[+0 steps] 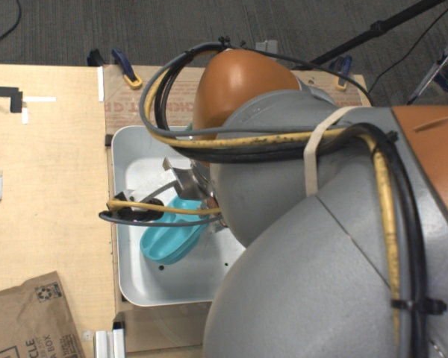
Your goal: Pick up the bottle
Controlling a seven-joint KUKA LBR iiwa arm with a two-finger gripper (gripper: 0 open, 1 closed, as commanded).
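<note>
A teal bottle lies on its side in the white bin, at the middle of the part of the floor that I can see. My gripper reaches down just above and behind the bottle's upper end. Most of it is hidden under the grey arm and orange band. A yellow and black cable loop crosses in front of the bottle's top. I cannot tell whether the gripper touches the bottle.
The arm's bulk covers the bin's right half and all that lies to its right. A bare wooden bench top lies left of the bin, with a cardboard piece at the lower left. Blue clamps sit at the bin's far edge.
</note>
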